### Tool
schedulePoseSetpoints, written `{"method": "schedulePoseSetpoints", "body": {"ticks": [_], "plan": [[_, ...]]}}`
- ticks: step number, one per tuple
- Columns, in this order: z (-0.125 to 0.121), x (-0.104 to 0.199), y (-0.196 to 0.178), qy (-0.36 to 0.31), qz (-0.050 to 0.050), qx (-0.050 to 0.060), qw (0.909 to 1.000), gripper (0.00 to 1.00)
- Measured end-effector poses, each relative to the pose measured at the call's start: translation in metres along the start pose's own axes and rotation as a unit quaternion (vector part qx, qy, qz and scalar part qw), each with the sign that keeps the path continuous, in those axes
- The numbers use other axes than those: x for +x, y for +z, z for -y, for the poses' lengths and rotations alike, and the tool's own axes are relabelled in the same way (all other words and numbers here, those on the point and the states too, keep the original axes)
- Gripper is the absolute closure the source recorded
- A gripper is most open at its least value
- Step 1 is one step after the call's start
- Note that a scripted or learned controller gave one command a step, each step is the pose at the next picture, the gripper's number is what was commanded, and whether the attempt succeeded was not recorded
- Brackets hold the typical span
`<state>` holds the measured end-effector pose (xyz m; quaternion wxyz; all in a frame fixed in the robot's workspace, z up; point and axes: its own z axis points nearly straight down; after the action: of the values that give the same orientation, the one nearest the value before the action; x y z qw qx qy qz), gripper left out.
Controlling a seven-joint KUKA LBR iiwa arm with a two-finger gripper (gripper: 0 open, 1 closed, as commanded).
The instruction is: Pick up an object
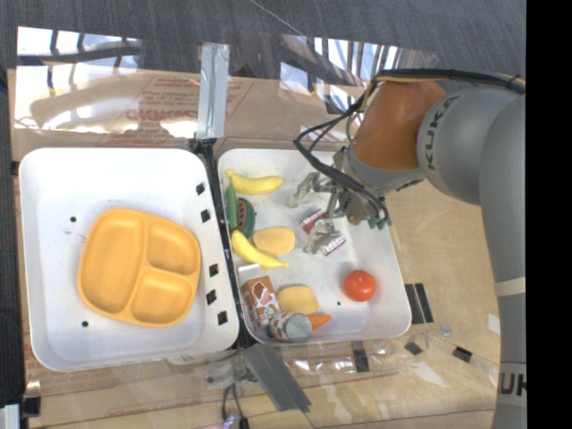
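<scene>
My gripper [315, 213] hangs over the middle of the right bin [390, 280], below the orange wrist band. Its two grey fingers [306, 187] are spread apart, one toward the bin's back and one toward the front. A small red and white packet [313, 222] lies in the gap between them, and I cannot tell whether they touch it. Just left of the gripper sit a pale yellow lump [273, 239] and two bananas, one [255, 184] at the back and one [256, 252] in front. A red tomato [360, 285] rests to the front right.
The left bin [54, 195] holds a yellow divided plate [138, 264]. Along the right bin's front lie a printed carton [259, 298], a can [296, 327], a yellow block [298, 299] and an orange piece [320, 321]. A green item [244, 214] lies by the divider.
</scene>
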<state>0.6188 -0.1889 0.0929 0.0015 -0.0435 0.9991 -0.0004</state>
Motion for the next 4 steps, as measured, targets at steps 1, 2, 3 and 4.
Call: {"method": "schedulePoseSetpoints", "body": {"ticks": [1, 2, 3, 4], "plan": [[-0.049, 0.020, 0.001, 0.011, -0.001, -0.001, 0.9999, 0.00], [-0.075, -0.027, -0.001, -0.108, 0.001, 0.000, 0.9942, 0.00], [-0.075, -0.027, -0.001, -0.108, 0.001, 0.000, 0.9942, 0.00], [-0.075, -0.027, -0.001, -0.108, 0.001, 0.000, 0.9942, 0.00]]}}
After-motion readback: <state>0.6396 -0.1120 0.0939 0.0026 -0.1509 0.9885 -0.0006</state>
